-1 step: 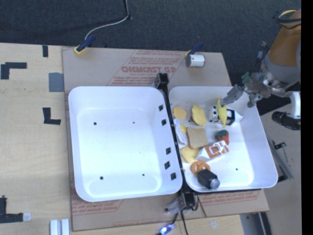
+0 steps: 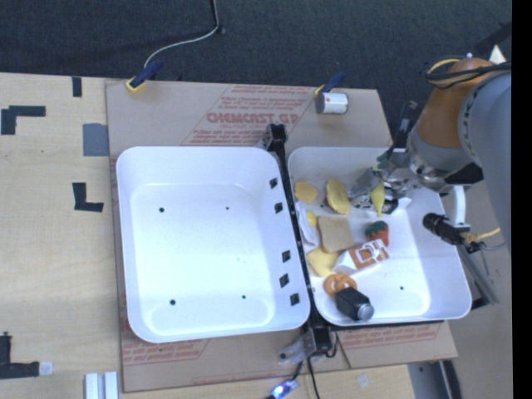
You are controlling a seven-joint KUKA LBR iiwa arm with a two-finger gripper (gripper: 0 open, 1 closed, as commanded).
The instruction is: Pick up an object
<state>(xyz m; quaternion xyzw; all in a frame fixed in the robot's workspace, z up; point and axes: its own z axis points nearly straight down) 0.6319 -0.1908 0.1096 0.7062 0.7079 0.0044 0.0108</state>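
Red mirrored lettering is printed on the brown cardboard sheet [image 2: 249, 115] under the bins, along its upper edge at upper centre; it reads backwards and appears to spell "CHEMCAST GP", with finer lines below it too small to read. A small orange-and-white packet [image 2: 368, 255] in the right bin carries print that is too small to read.

The gripper [image 2: 384, 183] sits at the upper right of the right bin [image 2: 432, 293], low over the bin's upper area. A small yellow piece [image 2: 378, 198] lies at its tips; whether that piece is clamped cannot be determined.

Contents of the right bin, clustered against its left wall:
- yellow rounded pieces [image 2: 337, 195] at the upper part of the cluster;
- a tan flat square [image 2: 335, 233] at centre, beside the packet;
- a small red-and-green item [image 2: 379, 230] just right of the square;
- an orange ring [image 2: 337, 284] below;
- a black cylinder [image 2: 356, 304] with a grey end at the lower edge.

The left bin [image 2: 199, 239] occupies frame centre. Black clips [image 2: 275, 136] join the two bins along their shared wall. A blue-and-yellow clamp [image 2: 143, 76] and a white-tagged blue clamp [image 2: 331, 98] hold the cardboard's upper edge.
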